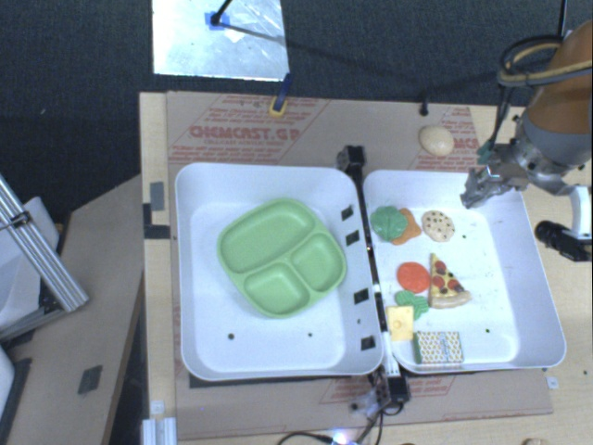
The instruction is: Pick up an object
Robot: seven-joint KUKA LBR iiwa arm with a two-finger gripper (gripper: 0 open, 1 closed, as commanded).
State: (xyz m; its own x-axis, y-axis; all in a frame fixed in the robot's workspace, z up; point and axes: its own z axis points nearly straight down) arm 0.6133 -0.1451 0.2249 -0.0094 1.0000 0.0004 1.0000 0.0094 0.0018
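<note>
My gripper (480, 189) hangs over the far right part of the right bin (519, 286), with nothing visibly between its fingers. To its left lie a round cookie (437, 225) and a green and orange vegetable piece (393, 223). Nearer the front sit a red tomato slice (413, 276), a pizza slice (446, 284), a green leafy piece (411, 300), a yellow cheese cube (400, 324) and a patterned cracker box (437, 347).
The left bin (199, 248) holds a green divided plate (281, 257). A beige egg-shaped object (436, 139) rests on the bench behind the right bin. A black divider (364, 248) runs between the bins.
</note>
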